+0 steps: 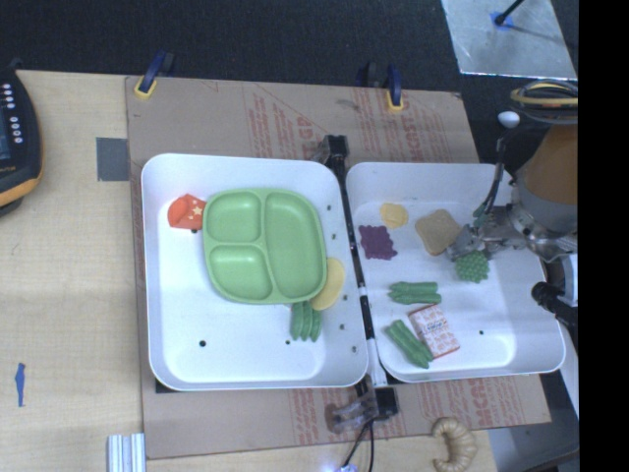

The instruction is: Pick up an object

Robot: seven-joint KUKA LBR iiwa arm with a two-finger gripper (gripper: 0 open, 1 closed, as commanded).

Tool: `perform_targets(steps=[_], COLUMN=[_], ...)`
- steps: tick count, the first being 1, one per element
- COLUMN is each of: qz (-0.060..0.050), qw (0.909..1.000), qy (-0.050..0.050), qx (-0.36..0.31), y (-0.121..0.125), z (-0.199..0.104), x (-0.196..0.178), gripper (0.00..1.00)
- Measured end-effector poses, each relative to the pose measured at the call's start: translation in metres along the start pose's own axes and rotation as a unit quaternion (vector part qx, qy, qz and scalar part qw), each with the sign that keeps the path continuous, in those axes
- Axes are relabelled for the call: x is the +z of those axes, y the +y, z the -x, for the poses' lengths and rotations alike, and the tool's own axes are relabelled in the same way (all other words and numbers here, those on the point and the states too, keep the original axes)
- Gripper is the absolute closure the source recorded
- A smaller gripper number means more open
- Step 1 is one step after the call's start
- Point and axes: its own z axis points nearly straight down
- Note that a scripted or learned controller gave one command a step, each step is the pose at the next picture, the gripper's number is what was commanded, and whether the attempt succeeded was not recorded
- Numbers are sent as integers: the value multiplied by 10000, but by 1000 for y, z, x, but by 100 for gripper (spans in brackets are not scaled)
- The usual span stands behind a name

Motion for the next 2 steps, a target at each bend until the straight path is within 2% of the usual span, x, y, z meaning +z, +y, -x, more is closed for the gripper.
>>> perform_targets(steps=[1, 2], qz=[39, 42], qw=[10000, 10000], qy=[7, 13], qx=[-7, -23], y=[2, 16], z=[-38, -99], x=[-81, -139], gripper=[100, 100])
